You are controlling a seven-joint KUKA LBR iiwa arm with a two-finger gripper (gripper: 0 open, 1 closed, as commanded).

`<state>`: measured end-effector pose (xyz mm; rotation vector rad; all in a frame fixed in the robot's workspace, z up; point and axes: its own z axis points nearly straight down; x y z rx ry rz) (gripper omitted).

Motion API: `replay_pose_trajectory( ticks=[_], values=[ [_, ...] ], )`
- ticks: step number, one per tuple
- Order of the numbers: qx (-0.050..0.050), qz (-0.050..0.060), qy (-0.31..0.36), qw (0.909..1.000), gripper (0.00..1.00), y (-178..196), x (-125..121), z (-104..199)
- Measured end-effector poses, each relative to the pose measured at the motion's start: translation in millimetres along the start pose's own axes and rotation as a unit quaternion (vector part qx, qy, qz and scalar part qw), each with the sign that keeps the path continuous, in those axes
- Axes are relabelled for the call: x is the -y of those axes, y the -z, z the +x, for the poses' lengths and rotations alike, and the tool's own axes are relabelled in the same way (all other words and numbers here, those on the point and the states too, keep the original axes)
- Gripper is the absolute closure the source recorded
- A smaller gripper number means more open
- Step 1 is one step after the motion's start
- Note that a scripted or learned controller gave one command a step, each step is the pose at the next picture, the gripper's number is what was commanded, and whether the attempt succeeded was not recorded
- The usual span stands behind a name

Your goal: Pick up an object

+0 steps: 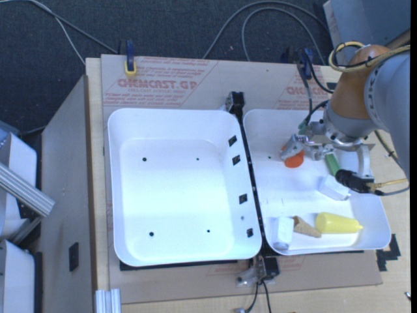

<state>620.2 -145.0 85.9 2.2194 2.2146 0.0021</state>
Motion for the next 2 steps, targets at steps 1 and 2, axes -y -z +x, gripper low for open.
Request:
replay_pose_trajectory(
  ticks=[1, 2],
  values=[
    [-0.001, 0.001, 0.002, 1.0000, 1.00, 10.9, 0.6, 3.3],
    [-0.002, -0.004, 0.005, 1.0000, 1.00, 106.6, -22.7, 69.8]
  ],
)
